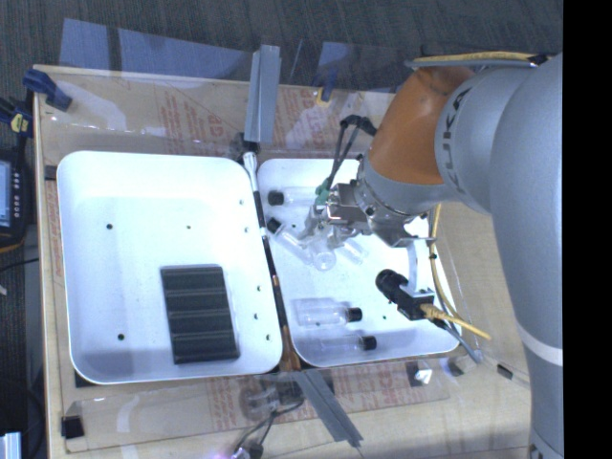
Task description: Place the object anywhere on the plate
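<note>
Clear plastic bottles with black caps lie in the right bin [435, 347]: one [323, 312] near the front, another [337, 345] just beside the front wall, and one [321, 251] under the tool [330, 220]. I cannot tell the tool's state. Judging by looks, the bottles are light, stiff and slippery, prone to rolling; mid-body across the width seems the best hold. The dark ribbed plate [198, 313] sits in the left bin [86, 180].

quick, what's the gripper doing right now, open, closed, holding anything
Gripper: low in the right bin among clear bottles; open or shut cannot be told, nor any hold.
</note>
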You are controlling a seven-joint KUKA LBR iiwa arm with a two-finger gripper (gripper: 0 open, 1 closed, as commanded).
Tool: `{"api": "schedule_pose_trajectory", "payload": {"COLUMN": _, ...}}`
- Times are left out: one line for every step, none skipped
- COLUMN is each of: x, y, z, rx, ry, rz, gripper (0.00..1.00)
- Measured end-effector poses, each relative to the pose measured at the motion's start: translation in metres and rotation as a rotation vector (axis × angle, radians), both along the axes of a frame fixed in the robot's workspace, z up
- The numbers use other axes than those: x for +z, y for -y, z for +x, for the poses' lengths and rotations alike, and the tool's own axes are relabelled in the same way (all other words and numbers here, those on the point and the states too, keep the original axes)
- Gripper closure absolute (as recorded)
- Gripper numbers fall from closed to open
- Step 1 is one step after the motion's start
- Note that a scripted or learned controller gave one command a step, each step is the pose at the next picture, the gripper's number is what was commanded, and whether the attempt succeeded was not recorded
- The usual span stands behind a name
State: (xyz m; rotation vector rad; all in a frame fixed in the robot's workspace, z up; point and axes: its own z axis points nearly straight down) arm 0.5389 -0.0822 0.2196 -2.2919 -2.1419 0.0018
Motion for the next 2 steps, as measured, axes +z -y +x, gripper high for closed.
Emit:
{"api": "schedule_pose_trajectory", "payload": {"x": 0.064, "y": -0.085, "z": -0.046, "rx": -0.143, "ry": 0.002, "rz": -0.002, "gripper": 1.0}}
{"api": "schedule_pose_trajectory", "payload": {"x": 0.037, "y": -0.146, "z": -0.062, "rx": -0.725, "ry": -0.004, "rz": -0.004, "gripper": 1.0}}
